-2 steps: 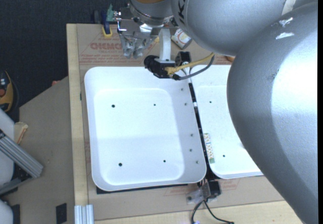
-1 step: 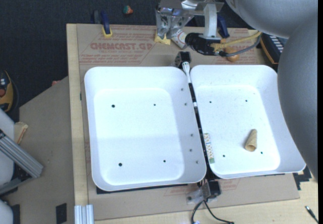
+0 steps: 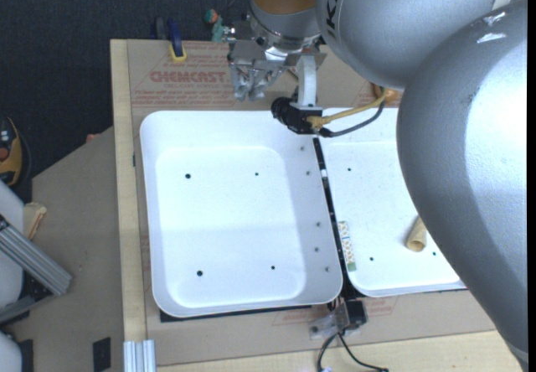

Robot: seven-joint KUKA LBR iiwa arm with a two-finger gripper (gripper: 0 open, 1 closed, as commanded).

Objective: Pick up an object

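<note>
A small tan cork-like cylinder [image 3: 416, 235] lies in the right bin [image 3: 377, 278], close to where the arm's grey body covers the bin. My gripper [image 3: 250, 85] hangs over the cardboard just beyond the far rim of the left bin [image 3: 159, 194], far from the cylinder. Nothing shows in or under the gripper. The large grey arm hides most of the right bin's right side.
A narrow printed strip [image 3: 346, 245] lies along the right bin's left rim. A black cable connector [image 3: 293, 116] dangles near the bins' shared far corner. A blue and yellow clamp [image 3: 176, 39] sits at the bench's back edge. Metal framing [image 3: 33, 257] stands off the bench at left.
</note>
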